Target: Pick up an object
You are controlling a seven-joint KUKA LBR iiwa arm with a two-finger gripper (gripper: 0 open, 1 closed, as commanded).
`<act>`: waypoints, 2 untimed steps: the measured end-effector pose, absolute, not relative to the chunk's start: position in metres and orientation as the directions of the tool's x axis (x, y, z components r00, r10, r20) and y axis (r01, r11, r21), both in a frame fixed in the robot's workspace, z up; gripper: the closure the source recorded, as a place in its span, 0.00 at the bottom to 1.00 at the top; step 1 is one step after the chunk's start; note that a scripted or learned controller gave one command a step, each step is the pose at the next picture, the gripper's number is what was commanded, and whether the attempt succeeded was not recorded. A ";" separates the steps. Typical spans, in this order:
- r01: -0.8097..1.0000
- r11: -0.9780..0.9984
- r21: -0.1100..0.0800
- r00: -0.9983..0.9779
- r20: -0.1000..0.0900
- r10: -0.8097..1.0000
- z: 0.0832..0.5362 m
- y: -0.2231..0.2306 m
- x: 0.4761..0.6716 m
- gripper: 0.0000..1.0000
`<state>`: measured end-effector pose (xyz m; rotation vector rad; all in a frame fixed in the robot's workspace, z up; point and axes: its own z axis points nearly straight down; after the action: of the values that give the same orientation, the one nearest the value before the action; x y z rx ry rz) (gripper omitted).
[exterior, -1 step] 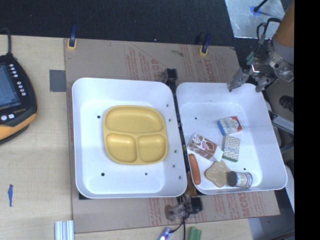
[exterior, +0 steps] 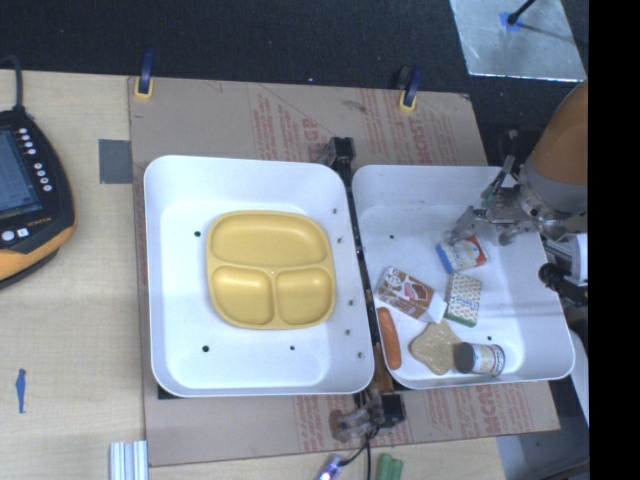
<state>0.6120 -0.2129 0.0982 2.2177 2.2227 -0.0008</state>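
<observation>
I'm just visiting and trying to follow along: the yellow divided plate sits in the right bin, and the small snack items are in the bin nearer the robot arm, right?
Not quite. In the camera view the yellow divided plate sits in the left bin, not the right one. The rest holds: the small snack items, such as the hot dog, lie in the right bin, nearer the robot arm.

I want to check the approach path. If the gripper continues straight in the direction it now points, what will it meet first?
Probably the small blue-and-red packet: the gripper points down-left, and the packet lies just beyond its tip in the right bin. Its height above the packet is unclear.
</observation>
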 end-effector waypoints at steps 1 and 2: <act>1.000 0.005 0.006 -0.005 -0.004 1.000 0.096 -0.212 0.579 0.00; 1.000 0.006 0.005 -0.006 -0.003 1.000 0.095 -0.213 0.478 0.00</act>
<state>0.4782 -0.2126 0.0946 2.2113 2.2242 0.0018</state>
